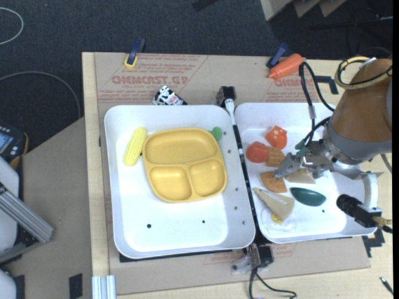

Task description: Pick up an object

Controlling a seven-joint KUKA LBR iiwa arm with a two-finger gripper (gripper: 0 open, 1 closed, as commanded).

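The arm [365, 114] reaches into the right bin [324, 229] from its right edge. The gripper [288, 166] hangs low over the toys near that bin's left edge; its fingers appear slightly parted, with nothing visibly between them. Beside it lie a red tomato [256, 151], a red pepper [276, 136], an orange piece [272, 182], a beige wedge [276, 203] and a dark green piece [307, 196]. The left bin [162, 235] carries 1 yellow divided plate [184, 164] and a corn cob [134, 146] near its left edge.

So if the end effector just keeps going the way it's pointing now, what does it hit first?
Probably the orange-brown toy piece in the right bin. The end effector points left and down, its tip right above that piece. Depth is hard to judge, so it could touch the red tomato beside it instead.
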